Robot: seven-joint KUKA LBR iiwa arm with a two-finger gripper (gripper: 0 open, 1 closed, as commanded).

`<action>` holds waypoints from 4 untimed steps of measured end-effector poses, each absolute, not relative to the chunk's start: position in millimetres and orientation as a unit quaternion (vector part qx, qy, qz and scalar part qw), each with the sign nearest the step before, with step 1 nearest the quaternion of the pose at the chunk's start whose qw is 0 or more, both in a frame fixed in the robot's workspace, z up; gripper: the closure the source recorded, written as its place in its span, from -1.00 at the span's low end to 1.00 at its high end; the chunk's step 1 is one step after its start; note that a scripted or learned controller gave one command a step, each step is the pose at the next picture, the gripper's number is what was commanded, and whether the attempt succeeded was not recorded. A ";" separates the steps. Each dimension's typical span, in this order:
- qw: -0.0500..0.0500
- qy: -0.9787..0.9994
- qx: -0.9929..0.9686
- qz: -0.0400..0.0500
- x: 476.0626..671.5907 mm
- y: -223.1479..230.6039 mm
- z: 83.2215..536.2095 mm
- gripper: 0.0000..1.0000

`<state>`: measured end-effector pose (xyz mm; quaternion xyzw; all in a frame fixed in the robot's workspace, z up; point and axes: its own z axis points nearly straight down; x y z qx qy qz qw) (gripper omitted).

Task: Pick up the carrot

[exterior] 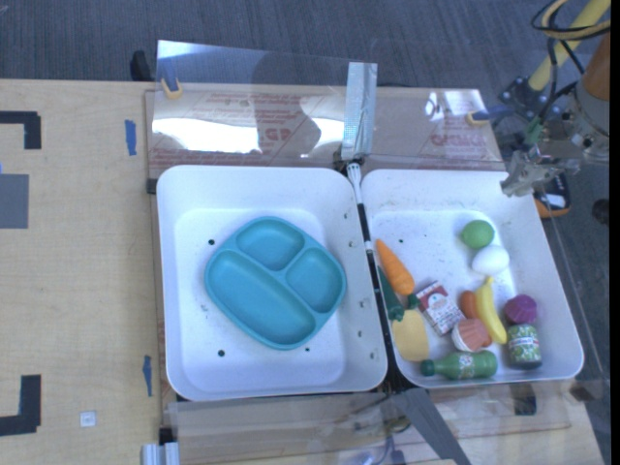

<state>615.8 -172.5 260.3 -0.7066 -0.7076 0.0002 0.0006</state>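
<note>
Evidently the toy food was heaped in the right bin [557, 260] as a pick source, while the left bin [184, 201] carried one blue divided plate [275, 281], probably a drop spot. The one carrot [393, 268] lay along the right bin's left wall, just above a yellow piece [411, 335], with open floor toward the bin's far edge. One green ball [477, 233], one white egg [490, 260], one banana [490, 310] and one green bottle [461, 364] lay nearby. The gripper [528, 174] hung over the bin's far right corner; whether the jaws stood apart, I could not tell.
</note>
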 end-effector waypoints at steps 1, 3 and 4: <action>0.004 -0.771 -0.637 0.002 620.0 -109.2 123.6 -1.00; -0.002 -0.770 -0.638 -0.001 623.3 -110.9 138.9 -1.00; 0.000 -0.827 -0.563 -0.001 575.6 -11.1 186.2 -1.00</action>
